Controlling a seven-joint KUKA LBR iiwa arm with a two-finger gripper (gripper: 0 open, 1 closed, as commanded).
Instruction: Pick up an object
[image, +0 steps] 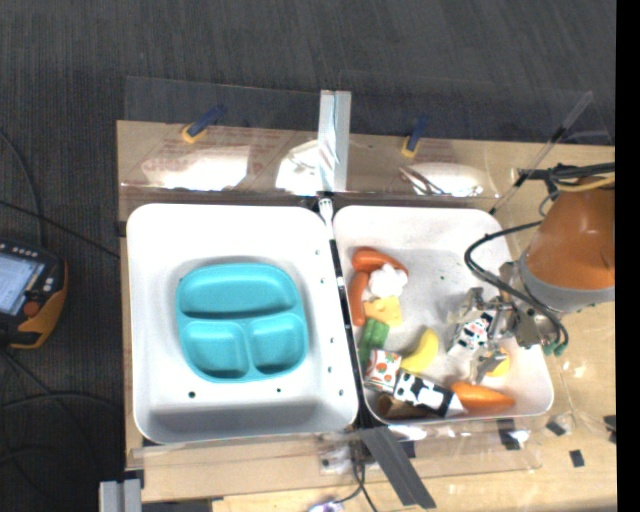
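The tan wooden worktop (135, 160) bears two shallow white bins. The left bin (150, 250) holds a turquoise three-compartment plastic tray (240, 318). In the right bin (440, 225), the gripper (478, 335) sits low among toys, near a yellow banana (424, 349) and orange carrot (482, 397); whether it grips anything cannot be told.

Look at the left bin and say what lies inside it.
Inside the left bin lies one turquoise tray with three compartments, nothing showing in them. Whatever sits beneath the tray is covered, so that cannot be seen.
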